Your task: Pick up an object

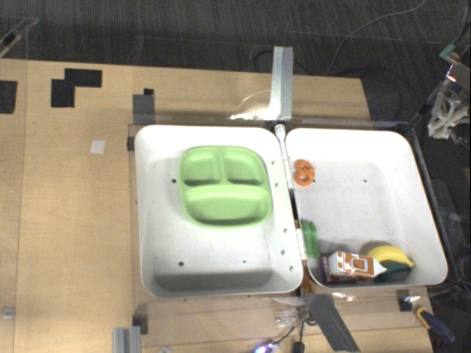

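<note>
- Where the two bins meet mid-frame, the left bin point(158, 197) holds a green divided plate point(224, 185).
- The right bin point(383, 160) holds an orange pretzel-like piece point(304, 172) at its upper left, well apart from the rest.
- A green item point(309, 239), a brown carton point(352, 267) and a banana point(389, 255) cluster along the right bin's lower edge.
- The gripper's jaws: cannot tell their state or relation to these.

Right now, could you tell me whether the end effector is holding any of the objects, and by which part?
That cannot be told. The yellow banana, brown-and-white carton and orange pretzel-shaped toy all lie in the right white bin.
</note>
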Controlling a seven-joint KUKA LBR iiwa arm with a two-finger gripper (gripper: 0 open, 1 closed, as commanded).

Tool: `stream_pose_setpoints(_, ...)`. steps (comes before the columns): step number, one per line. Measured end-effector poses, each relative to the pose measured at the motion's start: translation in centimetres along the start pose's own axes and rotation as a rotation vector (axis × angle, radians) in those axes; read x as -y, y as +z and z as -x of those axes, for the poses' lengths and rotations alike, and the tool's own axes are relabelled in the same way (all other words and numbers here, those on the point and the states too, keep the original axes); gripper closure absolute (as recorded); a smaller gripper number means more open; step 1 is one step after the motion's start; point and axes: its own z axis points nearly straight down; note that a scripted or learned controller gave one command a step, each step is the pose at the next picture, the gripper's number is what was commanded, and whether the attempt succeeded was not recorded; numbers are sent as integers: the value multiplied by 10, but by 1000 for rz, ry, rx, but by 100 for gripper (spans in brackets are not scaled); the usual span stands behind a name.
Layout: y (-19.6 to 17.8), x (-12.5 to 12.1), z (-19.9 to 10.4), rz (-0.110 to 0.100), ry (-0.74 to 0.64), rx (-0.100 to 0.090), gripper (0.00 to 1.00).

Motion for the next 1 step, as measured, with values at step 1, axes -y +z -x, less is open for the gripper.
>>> stream_pose_setpoints(1,154,68,56,-4,-26,1,100)
